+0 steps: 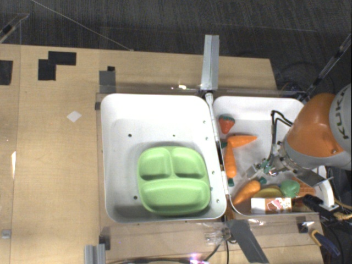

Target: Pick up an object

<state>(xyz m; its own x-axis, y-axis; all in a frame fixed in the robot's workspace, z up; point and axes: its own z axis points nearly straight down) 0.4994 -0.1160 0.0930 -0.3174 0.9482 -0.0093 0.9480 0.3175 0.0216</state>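
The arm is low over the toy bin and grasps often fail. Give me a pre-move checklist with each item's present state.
1. Gripper over the right bin: ok.
2. Open or shut: cannot tell.
3. Anything gripped: cannot tell.
4. Targets close by: ok; lower carrot and green toy lie near it.
5. Room around targets: not ok; toys are crowded against the near wall.
6. Green tray in the left bin, out of the way: ok.

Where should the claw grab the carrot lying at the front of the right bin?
Best guess: grab the carrot across its fat middle, coming straight down from above. It lies flat and slanted, thick end up and right near the yellow thing, thin tip by the bin's left wall. The middle is widest open, so turn the claw crosswise.
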